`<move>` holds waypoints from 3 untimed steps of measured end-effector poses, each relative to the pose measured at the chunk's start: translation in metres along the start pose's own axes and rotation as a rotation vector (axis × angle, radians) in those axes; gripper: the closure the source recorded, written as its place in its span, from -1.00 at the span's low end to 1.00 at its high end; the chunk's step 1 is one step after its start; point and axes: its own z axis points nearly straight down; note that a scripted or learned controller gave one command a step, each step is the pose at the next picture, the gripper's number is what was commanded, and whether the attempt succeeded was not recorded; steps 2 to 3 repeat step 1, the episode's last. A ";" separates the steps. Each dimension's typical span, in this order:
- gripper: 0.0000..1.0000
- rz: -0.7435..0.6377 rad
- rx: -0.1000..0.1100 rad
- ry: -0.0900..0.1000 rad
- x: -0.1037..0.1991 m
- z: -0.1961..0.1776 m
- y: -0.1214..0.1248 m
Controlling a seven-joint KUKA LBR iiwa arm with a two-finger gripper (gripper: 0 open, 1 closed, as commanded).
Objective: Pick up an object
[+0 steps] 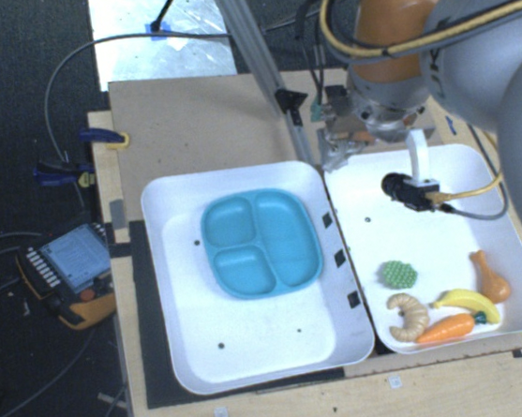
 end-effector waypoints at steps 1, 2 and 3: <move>1.00 -0.001 0.001 0.001 0.058 0.017 -0.002; 1.00 -0.001 0.001 0.001 0.058 0.017 -0.002; 1.00 -0.001 0.001 0.001 0.058 0.017 -0.002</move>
